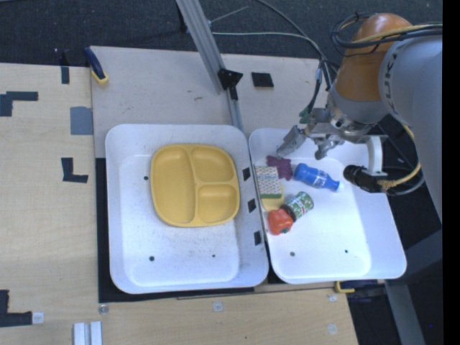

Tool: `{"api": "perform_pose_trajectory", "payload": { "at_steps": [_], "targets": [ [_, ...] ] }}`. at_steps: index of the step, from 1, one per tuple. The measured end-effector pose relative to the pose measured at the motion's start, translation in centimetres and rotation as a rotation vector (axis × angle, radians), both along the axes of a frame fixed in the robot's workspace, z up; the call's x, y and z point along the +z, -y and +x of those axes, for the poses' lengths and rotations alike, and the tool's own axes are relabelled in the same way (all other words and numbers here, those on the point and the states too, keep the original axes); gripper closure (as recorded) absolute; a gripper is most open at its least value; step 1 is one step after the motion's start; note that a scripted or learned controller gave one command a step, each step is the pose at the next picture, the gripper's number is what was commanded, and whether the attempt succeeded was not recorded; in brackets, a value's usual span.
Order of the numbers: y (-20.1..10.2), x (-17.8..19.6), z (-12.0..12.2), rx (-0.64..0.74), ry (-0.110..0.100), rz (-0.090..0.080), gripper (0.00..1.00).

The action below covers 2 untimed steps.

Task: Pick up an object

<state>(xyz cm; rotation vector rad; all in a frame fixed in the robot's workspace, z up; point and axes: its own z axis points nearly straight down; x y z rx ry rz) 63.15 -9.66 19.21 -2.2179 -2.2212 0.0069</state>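
Bench (165, 92) | left bin (129, 257): yellow tray (194, 185) | right bin (359, 250): blue bottle (316, 177)

1. A pale bench (165, 85) seen from above, with light wood panels to its left and front.
2. Two shallow white bins rest on it side by side, touching: the left bin (129, 250) and the right bin (359, 257).
3. A slanted metal pole (205, 34) rises from the bench behind the bins.
4. A blue-and-yellow clamp (95, 67) grips the bench's far left corner.

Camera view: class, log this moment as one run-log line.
gripper: open, above right bin, holding nothing | blue bottle: lying in bin | yellow tray: left bin
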Motion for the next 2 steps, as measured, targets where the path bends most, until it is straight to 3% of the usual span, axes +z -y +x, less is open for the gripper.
{"api": "perform_pose_trajectory", "payload": {
  "at_steps": [1, 2],
  "targets": [
    [0.1, -4.4, -0.2, 0.0, 0.0, 0.0, 0.0],
    [0.6, -7.5, 0.6, 0.001, 0.029, -0.005, 0.0]
  ]
}}
